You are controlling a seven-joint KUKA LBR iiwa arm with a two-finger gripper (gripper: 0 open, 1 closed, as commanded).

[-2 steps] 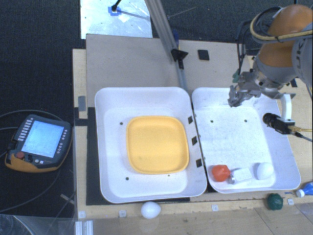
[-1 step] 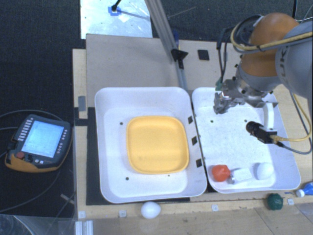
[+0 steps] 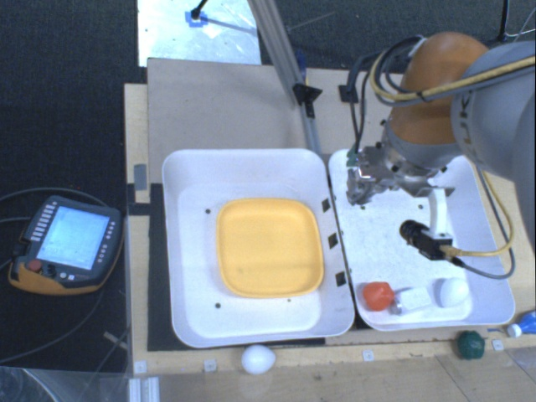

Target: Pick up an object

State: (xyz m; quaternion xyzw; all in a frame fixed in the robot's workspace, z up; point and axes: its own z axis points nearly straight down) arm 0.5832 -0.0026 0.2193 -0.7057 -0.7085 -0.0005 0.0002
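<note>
My gripper [image 3: 361, 188] hangs over the far left part of the right bin [image 3: 381, 241], close to the wall it shares with the left bin. Nothing shows beneath or between its tip. Along the right bin's near edge lie a red object [image 3: 377, 295], a small pale piece [image 3: 411, 301] next to it and a white rounded object [image 3: 452, 291]. All three rest well short of the gripper, toward the front. A square yellow plate [image 3: 270, 246] lies flat in the middle of the left bin [image 3: 188, 224].
On the bench in front of the bins sit a white egg-shaped object [image 3: 258, 359], a dark green ball [image 3: 470, 344] and a blue item [image 3: 524, 327]. A teach pendant [image 3: 63, 243] lies on the floor at left. A slanted metal pole [image 3: 285, 48] rises behind the bins.
</note>
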